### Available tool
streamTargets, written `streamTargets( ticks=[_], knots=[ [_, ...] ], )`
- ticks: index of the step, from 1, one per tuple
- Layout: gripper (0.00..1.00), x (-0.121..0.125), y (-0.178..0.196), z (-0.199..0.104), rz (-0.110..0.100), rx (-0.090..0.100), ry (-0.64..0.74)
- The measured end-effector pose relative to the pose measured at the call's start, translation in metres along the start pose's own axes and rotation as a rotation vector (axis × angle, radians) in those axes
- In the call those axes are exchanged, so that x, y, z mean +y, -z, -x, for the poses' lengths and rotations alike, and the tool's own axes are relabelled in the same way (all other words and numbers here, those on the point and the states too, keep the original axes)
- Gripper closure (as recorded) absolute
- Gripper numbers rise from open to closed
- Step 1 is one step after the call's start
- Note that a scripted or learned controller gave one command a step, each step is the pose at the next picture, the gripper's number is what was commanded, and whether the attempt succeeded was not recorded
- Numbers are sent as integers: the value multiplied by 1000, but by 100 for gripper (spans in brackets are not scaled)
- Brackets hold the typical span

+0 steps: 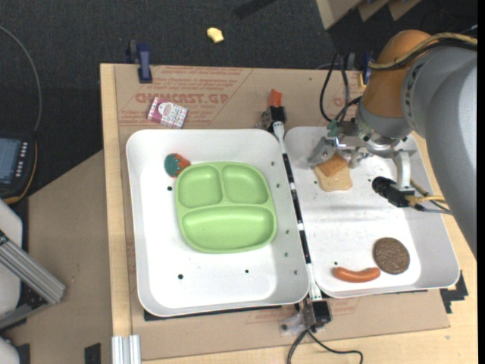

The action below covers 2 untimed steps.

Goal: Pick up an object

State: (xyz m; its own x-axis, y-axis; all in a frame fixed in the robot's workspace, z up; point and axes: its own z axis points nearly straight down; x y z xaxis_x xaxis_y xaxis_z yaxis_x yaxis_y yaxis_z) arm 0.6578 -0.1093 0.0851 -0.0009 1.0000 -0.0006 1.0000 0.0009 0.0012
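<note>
- Camera view, looking down at a slant: the hand [339, 152] sits low over the far left corner of the right bin [342, 227], at the end of the grey arm [443, 120] that reaches in from the right.
- A tan slice of toast [334, 177] lies directly under the hand, its upper edge meeting the hand's tip; this looks like the chosen thing.
- Whether the hand is open or closed cannot be told from this angle, and nothing shows the toast gripped or lifted off the bin floor.
- Other candidates in the same bin lie well apart from the hand: a round brown patty [391, 255] near the front right, and a red sausage [356, 274] just beside it along the front rim.
- The left bin [151, 233] holds a green divided plate [225, 207], with a small red and teal item [177, 164] touching the plate's far left corner; the arm is nowhere near these.
- Judged step: the grasp itself, with the hand down at the toast and the pickup not yet proven.
- The next move probably calls for a firm close across the slice, then a straight lift clear of the bin wall.
- Risk, as a guess: the slice is thin and lies flat, close to the wall between the bins on the table [227, 97], so the grip may slip off its edge or push it aside.
</note>
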Motion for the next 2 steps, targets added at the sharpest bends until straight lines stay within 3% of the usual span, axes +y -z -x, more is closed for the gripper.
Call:
streamTargets(
  ticks=[1,2],
  knots=[
    [0,9,0,-8,2,-1,1],
    [100,10,11,-8,7,-2,1]
  ],
)
